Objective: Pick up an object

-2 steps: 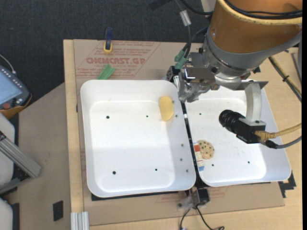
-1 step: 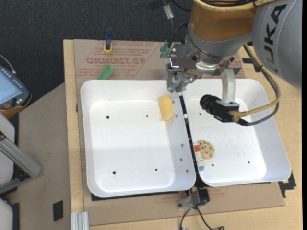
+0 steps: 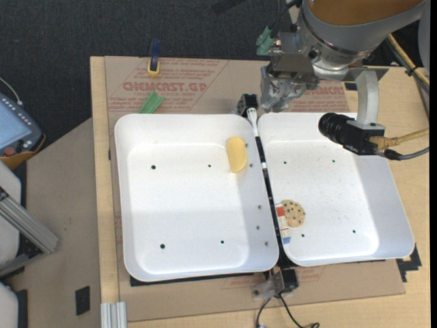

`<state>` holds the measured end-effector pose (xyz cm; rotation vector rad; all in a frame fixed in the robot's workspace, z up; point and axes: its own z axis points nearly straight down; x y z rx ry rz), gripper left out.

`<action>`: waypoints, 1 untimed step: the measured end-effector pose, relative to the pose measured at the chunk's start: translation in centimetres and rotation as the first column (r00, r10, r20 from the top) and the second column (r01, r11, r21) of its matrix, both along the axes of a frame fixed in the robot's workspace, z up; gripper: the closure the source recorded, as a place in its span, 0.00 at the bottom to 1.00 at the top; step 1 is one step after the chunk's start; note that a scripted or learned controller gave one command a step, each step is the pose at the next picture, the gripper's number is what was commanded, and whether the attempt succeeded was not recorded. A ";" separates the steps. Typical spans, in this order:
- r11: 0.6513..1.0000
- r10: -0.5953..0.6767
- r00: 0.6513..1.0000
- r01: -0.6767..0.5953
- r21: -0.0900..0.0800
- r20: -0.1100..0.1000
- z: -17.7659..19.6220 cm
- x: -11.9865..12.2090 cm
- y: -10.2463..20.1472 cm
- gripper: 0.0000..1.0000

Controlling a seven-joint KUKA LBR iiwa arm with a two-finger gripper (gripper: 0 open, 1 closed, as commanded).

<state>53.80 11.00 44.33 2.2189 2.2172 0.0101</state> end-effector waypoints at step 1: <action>1.000 -0.001 1.000 0.001 -0.004 -0.019 -11.4 2.9 0.2 1.00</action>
